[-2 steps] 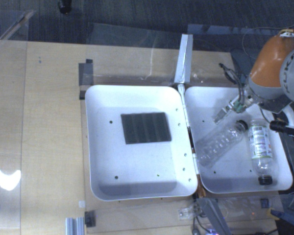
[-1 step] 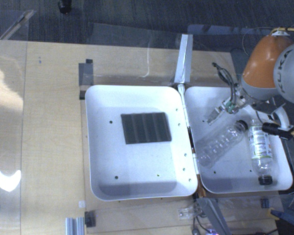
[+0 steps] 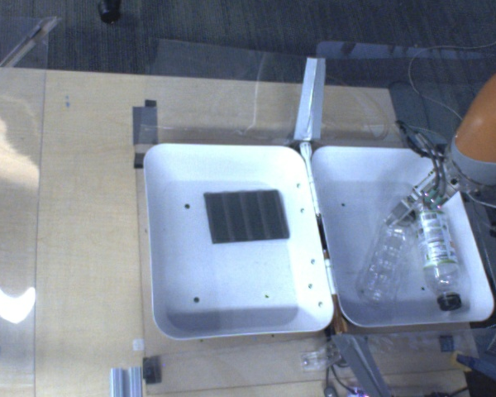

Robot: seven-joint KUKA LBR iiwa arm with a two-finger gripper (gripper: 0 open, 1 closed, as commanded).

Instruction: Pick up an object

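Observation:
My gripper (image 3: 423, 198) reaches into the right bin (image 3: 347, 172) from the right, low over its far right part. Just below it lies a clear plastic bottle (image 3: 438, 251) with a label and a black cap (image 3: 449, 302) pointing to the bin's near edge. The gripper is at the bottle's far end, and I cannot tell whether they touch. A second clear, ribbed plastic container (image 3: 383, 259) lies slanted to the left of the bottle. A dark grey ribbed rectangular pad (image 3: 246, 216) lies flat in the middle of the left bin (image 3: 169, 246).
The orange band of the arm (image 3: 489, 118) hangs over the right bin's far right corner. A metal divider post (image 3: 310, 98) rises behind the seam between the bins. Cables (image 3: 434, 64) trail at the back right.

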